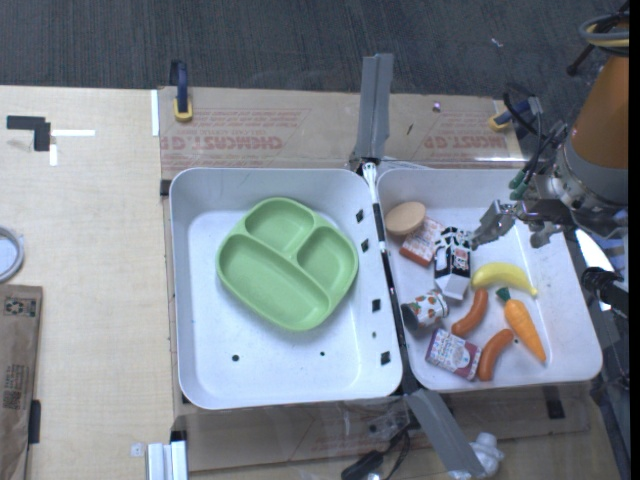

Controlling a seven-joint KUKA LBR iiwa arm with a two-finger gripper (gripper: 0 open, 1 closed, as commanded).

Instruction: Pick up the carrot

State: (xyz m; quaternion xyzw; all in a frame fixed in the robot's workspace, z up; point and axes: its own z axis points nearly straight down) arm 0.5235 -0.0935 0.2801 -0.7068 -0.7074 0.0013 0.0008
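Carrot [524, 329]: lies flat on the floor of the right bin [585, 368], near its right wall, leaf end up toward the banana and tip pointing down toward the near edge. It rests loose, with nothing gripping it.
Neighbours: the banana [505, 277] sits just above the carrot's top, touching or nearly so. One sausage [495, 353] lies just left of the carrot's lower half, and a second sausage [470, 312] lies farther left. The carrot's right flank faces bare bin floor, which I judge the easier side for a finger to enter.
End effector [497, 222]: hangs over the upper middle of the right bin, above the small cartons [452, 251], up and to the left of the carrot and well apart from it. Whether it is released or clenched I cannot tell, as the tip is dark and small against the clutter. Nothing is visibly gripped.
Arm [600, 128]: reaches in from the right, its orange band above the wrist, so the approach comes over the bin's right wall.
Other clutter: a round biscuit-like disc [405, 217], a pink packet [450, 352] and a small pot [428, 307] crowd the left half of the same bin.
Left bin [190, 268]: holds a green divided plate [287, 262], which plays no part in the pick.
Worktop [80, 268]: bears both bins side by side.
Stage: I judge the pick not yet begun, with travel down and to the right needed first.
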